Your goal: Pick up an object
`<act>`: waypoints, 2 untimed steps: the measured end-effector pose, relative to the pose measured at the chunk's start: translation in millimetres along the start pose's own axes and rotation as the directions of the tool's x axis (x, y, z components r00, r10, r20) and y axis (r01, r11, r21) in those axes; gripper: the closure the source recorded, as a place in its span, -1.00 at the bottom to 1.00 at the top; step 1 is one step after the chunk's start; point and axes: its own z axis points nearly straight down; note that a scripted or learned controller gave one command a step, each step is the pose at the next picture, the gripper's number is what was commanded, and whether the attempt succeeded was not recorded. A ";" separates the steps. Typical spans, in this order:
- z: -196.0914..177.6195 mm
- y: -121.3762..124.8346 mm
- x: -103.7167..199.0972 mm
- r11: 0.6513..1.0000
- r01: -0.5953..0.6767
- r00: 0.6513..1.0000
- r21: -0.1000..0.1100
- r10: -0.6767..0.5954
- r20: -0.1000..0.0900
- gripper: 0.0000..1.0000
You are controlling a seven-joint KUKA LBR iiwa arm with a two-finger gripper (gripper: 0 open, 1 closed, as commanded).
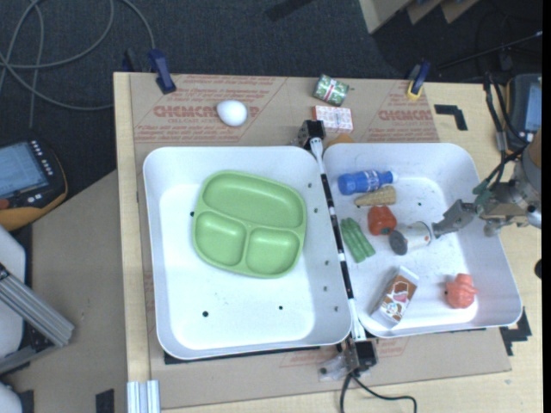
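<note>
The right bin [430, 163] holds several small objects: a blue bottle [365, 181], a tan piece [375, 198], a red-orange lump [381, 220], a green object [355, 239], a grey piece [398, 242], a small white cylinder [419, 233], a printed carton [395, 297] and an orange-pink toy [461, 291]. My gripper [452, 220] hangs over the right side of this bin, just right of the white cylinder, its tip pointing left. I see nothing held in it.
A green divided plate [250, 224] lies in the left bin [172, 299]. Behind the bins on the cardboard sit a white egg [231, 112], a green can [331, 89] and a patterned packet [332, 117]. Blue clamps [161, 70] grip the board's back edge.
</note>
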 end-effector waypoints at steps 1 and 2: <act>93.5 88.7 18.2 1.000 0.001 1.000 0.001 -0.001 0.000 -1.00; 142.9 51.5 73.6 1.000 0.000 1.000 0.003 0.000 -0.001 -1.00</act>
